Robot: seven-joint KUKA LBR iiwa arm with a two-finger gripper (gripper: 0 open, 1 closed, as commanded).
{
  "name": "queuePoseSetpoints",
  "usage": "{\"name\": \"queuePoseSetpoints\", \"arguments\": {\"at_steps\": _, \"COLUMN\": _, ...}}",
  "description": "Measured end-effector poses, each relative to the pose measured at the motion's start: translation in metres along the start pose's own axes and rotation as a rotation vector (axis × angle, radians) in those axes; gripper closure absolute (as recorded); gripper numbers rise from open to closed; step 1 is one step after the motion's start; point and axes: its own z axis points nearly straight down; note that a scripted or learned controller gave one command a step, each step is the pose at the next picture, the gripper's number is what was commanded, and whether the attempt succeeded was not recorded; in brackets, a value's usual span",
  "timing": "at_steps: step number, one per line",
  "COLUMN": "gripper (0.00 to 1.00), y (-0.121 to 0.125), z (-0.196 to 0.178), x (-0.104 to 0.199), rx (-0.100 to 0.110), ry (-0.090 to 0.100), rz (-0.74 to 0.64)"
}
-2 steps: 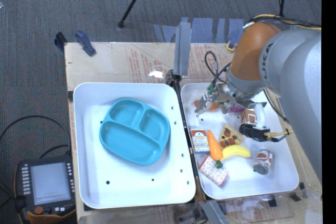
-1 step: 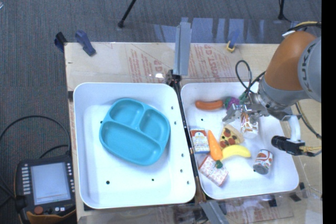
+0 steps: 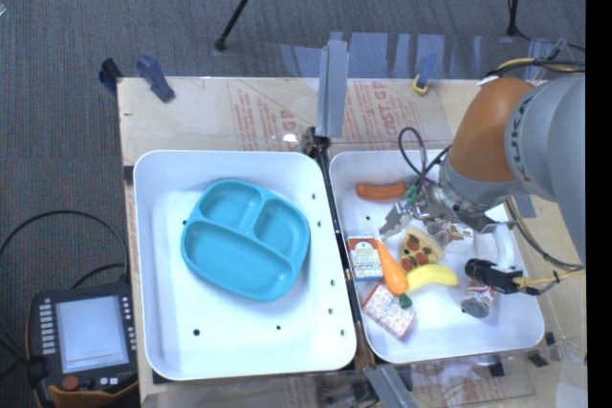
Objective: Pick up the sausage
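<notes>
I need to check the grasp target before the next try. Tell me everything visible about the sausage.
The smooth orange-red toy sausage, plastic-looking with rounded ends, lies flat and roughly level across the view, near the far wall of the right shallow white bin. It appears whole and ungrasped. The hand sits just beyond its right end; contact is unclear.

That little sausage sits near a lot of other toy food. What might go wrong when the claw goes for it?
Two likely risks. The gripper sits below the sausage, close to the pizza slice and carrot, so it may close on the wrong toy. The sausage also lies near the right bin's far wall, so a push might roll it against the wall instead of lifting it.
</notes>
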Motion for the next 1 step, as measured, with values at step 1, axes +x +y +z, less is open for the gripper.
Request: {"name": "queuePoseSetpoints", "arguments": {"at_steps": 1, "gripper": 1.0, "y": 0.0, "z": -0.0076, "x": -0.0013, "rx": 0.002, "ry": 0.001, "rz": 0.004}}
